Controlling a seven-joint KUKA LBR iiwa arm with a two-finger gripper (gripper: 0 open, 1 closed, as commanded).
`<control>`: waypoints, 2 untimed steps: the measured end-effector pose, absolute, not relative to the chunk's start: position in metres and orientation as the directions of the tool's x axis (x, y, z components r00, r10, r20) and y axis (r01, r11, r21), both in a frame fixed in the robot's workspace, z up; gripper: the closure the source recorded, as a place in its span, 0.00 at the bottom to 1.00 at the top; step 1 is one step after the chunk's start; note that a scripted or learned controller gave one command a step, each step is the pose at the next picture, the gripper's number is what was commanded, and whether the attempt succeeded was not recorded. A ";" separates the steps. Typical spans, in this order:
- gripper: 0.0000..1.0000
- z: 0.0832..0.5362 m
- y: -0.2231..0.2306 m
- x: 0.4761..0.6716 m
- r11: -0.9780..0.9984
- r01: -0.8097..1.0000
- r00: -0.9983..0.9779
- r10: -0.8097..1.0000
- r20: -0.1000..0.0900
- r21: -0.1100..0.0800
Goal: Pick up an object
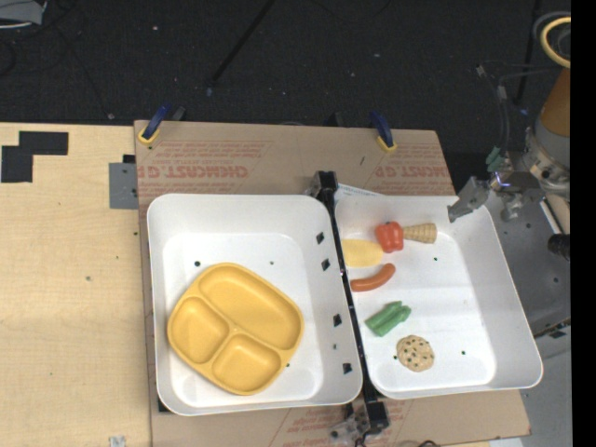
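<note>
The right bin (494, 296) holds several small toy foods. A red piece (390, 237) touches a tan cone (420, 233), and a yellow piece (361, 251) lies to their left. Below them come an orange-red sausage (372, 277), a green piece (387, 318) and a round cookie (414, 353). My gripper (486, 199) hangs over the bin's upper right corner, above and to the right of the cone. Its fingers are spread open with nothing between them.
The left bin (177, 222) contains a yellow divided plate (236, 327). A black divider (337, 277) runs between the two bins. Both bins rest on brown cardboard (279, 161) held by two clamps at the far edge.
</note>
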State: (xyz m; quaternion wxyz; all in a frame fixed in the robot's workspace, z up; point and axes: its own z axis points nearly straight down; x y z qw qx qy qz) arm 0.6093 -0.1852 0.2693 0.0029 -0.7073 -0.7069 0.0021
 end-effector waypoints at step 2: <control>0.00 0.230 -0.182 0.606 0.001 1.000 -0.001 1.000 0.001 -0.004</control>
